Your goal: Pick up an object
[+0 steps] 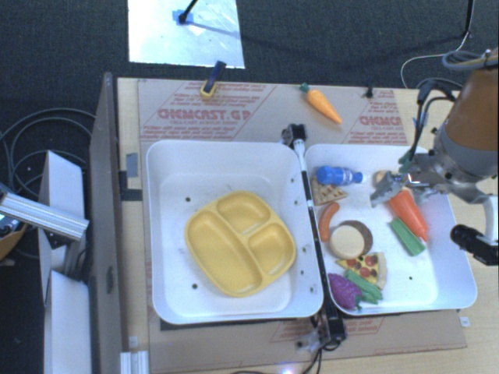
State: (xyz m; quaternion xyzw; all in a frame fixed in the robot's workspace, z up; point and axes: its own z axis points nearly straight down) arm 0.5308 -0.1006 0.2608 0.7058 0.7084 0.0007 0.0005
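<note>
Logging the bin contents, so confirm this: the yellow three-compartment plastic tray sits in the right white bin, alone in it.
Wrong bin. The camera view shows the yellow three-compartment plastic tray in the left white bin, alone in it. The right white bin holds the toy foods.

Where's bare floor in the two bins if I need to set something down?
Left bin: bare floor rings the yellow tray, widest along its far and left walls. Right bin: a free patch at the near right corner, past the green piece. Crowded along the divider, where bottle, donut, pizza slice and grapes cluster, and around the carrot by the gripper.
</note>
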